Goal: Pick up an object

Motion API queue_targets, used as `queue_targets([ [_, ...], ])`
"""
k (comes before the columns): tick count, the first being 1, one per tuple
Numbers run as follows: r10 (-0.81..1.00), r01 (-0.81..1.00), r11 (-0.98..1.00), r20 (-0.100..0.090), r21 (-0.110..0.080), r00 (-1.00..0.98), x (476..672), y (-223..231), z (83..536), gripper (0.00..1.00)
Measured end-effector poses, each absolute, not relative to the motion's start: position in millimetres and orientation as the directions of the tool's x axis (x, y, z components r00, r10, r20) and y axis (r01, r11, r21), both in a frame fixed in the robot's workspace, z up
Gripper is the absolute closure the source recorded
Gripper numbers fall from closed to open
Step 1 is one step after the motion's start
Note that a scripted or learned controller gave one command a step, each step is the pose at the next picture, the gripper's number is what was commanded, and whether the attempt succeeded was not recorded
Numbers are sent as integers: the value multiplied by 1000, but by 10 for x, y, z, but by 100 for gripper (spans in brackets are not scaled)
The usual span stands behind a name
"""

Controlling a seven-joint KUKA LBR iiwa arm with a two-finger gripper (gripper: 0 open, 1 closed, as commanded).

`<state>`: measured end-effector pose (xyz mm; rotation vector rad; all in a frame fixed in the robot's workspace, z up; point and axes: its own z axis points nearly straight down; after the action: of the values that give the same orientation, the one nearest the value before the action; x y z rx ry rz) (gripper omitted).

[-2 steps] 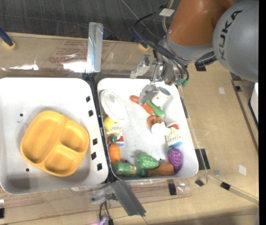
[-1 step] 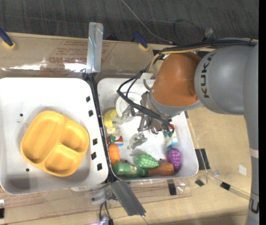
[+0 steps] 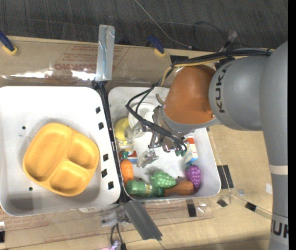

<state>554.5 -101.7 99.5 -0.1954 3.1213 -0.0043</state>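
Two shallow white bins sit side by side on the counter [image 3: 242, 212]: the left bin [image 3: 7, 139] and the right bin [image 3: 210, 165]. The left bin holds one thing, a yellow divided tray [image 3: 60, 158]. Beside that tray, across the shared wall, the right bin holds a heap of toy foods. Countable there: one yellow piece [image 3: 122, 130], one orange carrot-like piece [image 3: 126, 170], two green pieces [image 3: 140, 188] [image 3: 162, 179], one brown piece [image 3: 182, 188] and one purple grape bunch [image 3: 193, 174]. More may lie hidden under the one arm [image 3: 252, 95].
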Motion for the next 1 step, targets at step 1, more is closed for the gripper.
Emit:
queue_targets([
  [1, 16, 16, 1000, -13, -2, -1000, 5506, -953, 997, 0],
])
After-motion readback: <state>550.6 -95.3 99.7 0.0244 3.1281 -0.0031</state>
